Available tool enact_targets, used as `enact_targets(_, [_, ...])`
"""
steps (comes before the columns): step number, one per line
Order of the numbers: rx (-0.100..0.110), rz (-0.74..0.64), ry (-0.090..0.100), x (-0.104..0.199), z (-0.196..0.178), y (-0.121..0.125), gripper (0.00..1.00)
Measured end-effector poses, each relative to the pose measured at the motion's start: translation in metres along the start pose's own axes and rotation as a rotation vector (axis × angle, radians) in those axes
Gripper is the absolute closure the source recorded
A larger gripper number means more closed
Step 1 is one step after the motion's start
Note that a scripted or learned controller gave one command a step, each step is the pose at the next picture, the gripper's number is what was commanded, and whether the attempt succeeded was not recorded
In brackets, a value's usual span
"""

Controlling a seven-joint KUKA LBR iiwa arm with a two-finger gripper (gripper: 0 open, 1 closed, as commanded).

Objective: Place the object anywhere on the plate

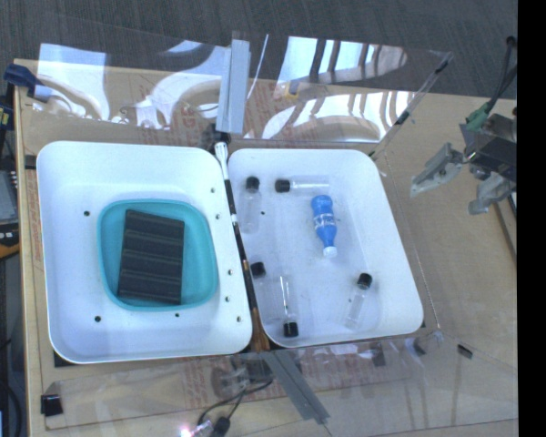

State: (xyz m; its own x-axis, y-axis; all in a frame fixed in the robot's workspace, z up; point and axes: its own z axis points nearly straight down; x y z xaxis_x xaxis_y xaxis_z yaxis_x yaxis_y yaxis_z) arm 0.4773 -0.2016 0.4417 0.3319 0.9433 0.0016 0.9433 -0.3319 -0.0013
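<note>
Two white bins sit side by side on the bench. Left bin: a teal plate bearing a dark ribbed block. Right bin: a blue bottle near the centre, among several clear vials with black caps. Gripper: outside the bins at right, fingers spread, grasping nothing.

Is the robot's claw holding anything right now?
No. The gripper hangs open off to the right of the bins with nothing between its fingers. The blue bottle lies in the right bin.
</note>
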Motion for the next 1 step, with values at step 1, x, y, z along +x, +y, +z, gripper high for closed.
enact_targets(1, [-0.001, 0.152, -0.003, -0.0008, -0.0003, -0.0003, 0.0])
